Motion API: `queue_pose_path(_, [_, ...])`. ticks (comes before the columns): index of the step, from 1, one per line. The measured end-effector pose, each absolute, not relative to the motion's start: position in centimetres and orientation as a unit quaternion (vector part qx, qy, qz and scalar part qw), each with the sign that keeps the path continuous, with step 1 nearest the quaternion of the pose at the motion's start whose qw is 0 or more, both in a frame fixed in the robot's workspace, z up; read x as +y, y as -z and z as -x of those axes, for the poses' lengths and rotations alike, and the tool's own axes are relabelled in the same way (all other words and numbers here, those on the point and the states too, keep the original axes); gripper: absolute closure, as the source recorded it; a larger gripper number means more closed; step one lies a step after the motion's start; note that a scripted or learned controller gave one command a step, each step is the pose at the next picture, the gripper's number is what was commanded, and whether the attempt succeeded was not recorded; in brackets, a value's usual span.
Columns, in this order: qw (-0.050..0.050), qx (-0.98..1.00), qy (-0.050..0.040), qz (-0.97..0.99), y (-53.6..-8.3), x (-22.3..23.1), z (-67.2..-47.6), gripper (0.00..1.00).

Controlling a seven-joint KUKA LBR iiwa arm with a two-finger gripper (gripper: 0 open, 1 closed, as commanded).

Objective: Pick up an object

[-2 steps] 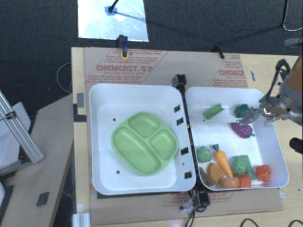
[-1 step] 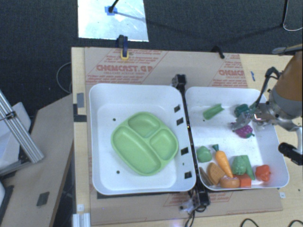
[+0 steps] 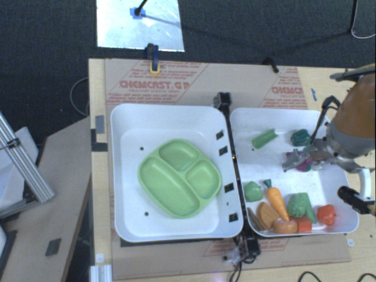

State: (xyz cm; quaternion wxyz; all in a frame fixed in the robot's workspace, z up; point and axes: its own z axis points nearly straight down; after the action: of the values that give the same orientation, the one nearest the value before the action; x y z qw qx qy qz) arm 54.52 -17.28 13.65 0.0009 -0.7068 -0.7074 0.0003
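- Near rim of the right-hand shallow white bin [image 3: 352,225]: a heap of plastic toy food. Red tomato-like piece [image 3: 326,214], dark green leafy piece [image 3: 300,204], orange carrot [image 3: 277,201], tan-orange bread-like pieces [image 3: 275,220], small light green rounded piece [image 3: 253,191]. All well toward the camera from the tool.
- Mid-bin: grey two-finger gripper [image 3: 296,159] low over the bin floor, reaching in from the right and pointing left. A small dark magenta object [image 3: 304,165] sits right at the tool, partly hidden. Cannot tell its shape or long axis, nor whether it is held.
- Finger opening: cannot tell; too blurred.
- Judgement: the magenta piece is the likeliest target, being directly under the tool.
- Farther: teal chunky piece [image 3: 301,137] just beyond the tool; light green cylinder [image 3: 264,138] up-left, long axis slanting.
- Left white bin [image 3: 126,175]: light green three-compartment plate [image 3: 180,178], well apart.
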Motion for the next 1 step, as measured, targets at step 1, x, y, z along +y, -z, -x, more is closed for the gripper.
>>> queue_pose_path(1, [0.002,-0.708,-0.0005,0.707,-8.43,-17.22,-54.50,0.00])
